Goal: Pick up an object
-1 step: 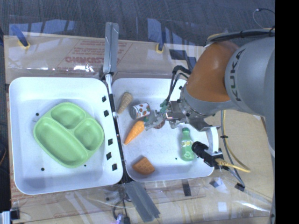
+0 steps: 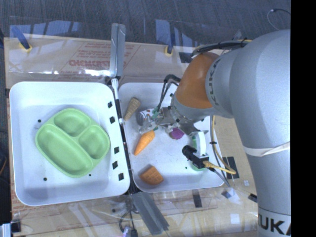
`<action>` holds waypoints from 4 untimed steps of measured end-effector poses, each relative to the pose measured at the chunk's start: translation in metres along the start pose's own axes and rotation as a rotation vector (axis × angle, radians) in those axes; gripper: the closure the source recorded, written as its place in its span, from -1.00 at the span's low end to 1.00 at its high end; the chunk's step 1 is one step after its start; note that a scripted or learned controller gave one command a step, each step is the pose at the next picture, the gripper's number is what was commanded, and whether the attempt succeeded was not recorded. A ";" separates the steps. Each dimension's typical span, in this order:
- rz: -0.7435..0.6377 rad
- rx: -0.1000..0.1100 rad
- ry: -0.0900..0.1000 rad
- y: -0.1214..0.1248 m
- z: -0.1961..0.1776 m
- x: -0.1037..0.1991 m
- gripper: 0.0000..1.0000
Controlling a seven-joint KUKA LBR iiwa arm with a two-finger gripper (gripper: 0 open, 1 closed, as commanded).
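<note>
In the right bin (image 2: pixel 148 187), nearest, lies a brown wedge (image 2: pixel 151 175); beyond it a carrot (image 2: pixel 143 142) (tip toward the divider). The gripper (image 2: pixel 157 118) hovers just past the carrot; its finger spread cannot be told. Farther, a cone (image 2: pixel 131 107). The left bin (image 2: pixel 19 132) holds a green tray (image 2: pixel 72 141).

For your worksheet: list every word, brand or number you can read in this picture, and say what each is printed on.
"KUKA" on the arm base, bottom right, cut off at the edge.
"KU", part of the same brand, on the arm beside the orange band.
Red print on the cardboard behind the bins: mirrored and too blurred to read.
</note>
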State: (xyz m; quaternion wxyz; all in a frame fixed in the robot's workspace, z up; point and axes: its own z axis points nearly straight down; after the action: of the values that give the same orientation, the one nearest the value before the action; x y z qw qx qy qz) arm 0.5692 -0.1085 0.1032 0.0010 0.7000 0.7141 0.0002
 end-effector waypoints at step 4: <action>-0.321 0.002 0.001 0.028 -0.089 0.040 -1.00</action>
State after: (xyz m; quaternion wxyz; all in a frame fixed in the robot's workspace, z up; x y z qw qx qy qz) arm 0.5960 -0.0674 0.1922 0.0000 0.5768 0.8169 -0.0004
